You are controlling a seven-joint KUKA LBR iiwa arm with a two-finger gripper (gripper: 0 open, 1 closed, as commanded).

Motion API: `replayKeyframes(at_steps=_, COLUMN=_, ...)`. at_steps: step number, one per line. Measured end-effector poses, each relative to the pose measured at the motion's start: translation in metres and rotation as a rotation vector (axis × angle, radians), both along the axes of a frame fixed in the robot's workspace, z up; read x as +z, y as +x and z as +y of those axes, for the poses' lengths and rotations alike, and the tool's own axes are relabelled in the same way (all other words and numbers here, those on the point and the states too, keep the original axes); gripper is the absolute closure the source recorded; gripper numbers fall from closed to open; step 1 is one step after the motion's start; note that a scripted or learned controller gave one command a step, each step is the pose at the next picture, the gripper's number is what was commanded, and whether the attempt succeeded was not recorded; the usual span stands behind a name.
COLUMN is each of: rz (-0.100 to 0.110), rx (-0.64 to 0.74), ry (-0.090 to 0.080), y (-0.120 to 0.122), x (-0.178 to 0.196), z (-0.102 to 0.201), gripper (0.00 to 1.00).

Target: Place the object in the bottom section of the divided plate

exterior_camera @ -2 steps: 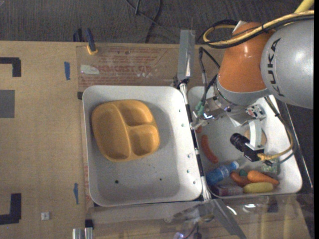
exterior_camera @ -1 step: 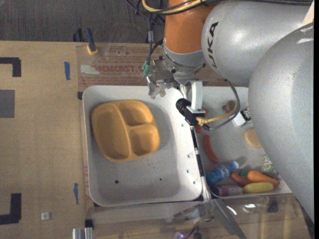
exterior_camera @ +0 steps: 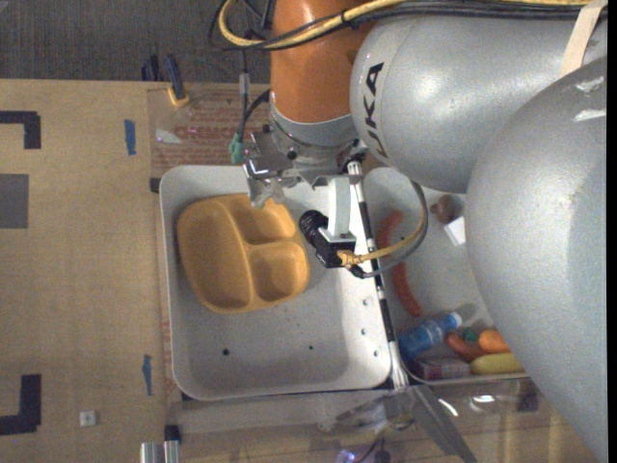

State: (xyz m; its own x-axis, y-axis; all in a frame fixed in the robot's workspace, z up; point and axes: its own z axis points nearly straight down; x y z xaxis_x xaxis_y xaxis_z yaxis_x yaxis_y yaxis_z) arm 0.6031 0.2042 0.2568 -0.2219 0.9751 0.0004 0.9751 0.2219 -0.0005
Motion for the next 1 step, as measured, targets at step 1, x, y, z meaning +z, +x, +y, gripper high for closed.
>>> replayKeyframes(at_steps=1, rz=-0.001, rx=-0.066, ry=-0.001, y=0.0628, x=-0.0587, z=-0.0002, gripper=1.00)
